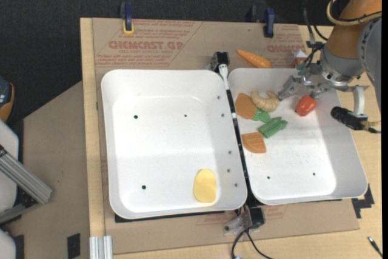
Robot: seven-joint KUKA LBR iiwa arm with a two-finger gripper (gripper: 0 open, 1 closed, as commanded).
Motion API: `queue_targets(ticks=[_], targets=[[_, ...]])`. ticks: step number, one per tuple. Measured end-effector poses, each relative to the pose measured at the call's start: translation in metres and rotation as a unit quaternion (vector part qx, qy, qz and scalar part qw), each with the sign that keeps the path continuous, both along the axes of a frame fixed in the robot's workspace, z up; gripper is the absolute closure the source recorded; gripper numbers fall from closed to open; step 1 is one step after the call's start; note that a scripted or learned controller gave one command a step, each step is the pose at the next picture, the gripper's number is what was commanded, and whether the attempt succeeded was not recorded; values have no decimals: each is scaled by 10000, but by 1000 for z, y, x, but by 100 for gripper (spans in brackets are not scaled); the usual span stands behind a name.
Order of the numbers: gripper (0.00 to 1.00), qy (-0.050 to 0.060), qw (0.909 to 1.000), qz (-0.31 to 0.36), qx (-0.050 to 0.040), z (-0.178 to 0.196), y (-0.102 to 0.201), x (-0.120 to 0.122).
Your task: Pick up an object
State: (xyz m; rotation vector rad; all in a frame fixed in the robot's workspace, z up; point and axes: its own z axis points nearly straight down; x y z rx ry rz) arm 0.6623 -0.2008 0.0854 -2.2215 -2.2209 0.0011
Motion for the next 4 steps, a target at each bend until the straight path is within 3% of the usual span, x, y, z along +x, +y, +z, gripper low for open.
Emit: queue_targets(ticks=[1, 2, 3, 4], targets=[[0, 3, 10000, 1, 1, 0, 2, -3], [100, -15, 10000, 3, -8, 11, 2, -2], [100, 14, 10000, -17, 2, 26, -25, -51], [100, 35, 10000, -15, 15, 1, -23, -119]])
